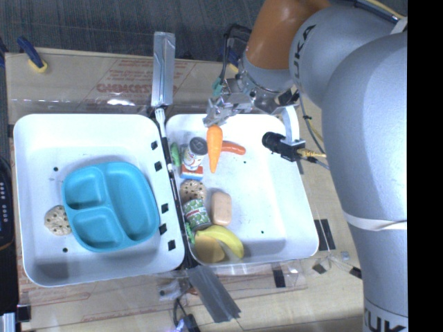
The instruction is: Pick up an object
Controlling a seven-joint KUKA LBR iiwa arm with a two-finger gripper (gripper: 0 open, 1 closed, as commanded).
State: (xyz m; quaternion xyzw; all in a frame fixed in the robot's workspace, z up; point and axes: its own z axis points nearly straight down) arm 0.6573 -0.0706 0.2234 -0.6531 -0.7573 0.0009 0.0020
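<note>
gripper (220,114) | apparently clamped on carrot (214,146) top | carrot hangs over right bin (277,213)

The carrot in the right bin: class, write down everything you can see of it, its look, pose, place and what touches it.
The carrot is orange, smooth and plastic-looking, tapering to a point. It hangs upright, thick end up, pointed tip down, over the back left part of the right bin. Its thick end sits between the fingers of the gripper, which grip it. Its tip reaches down beside a small bottle, and a red-orange piece lies just to its right; contact with either is unclear.
</note>
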